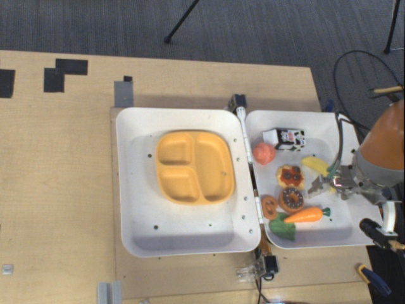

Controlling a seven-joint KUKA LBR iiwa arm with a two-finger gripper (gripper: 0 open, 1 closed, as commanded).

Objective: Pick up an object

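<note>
A: Fingers (319, 183) low in the right bin (338, 234), spread or pressed together, can't tell, too small and blurred. Nothing seen pinched.

B: Targets? Yellow piece (314, 164) just above the fingers, carrot (305, 216) just below, round toys (290, 176) just left.

A: Crowded. Likely to nudge the yellow piece or clip two at once. Could close on nothing too.
</note>
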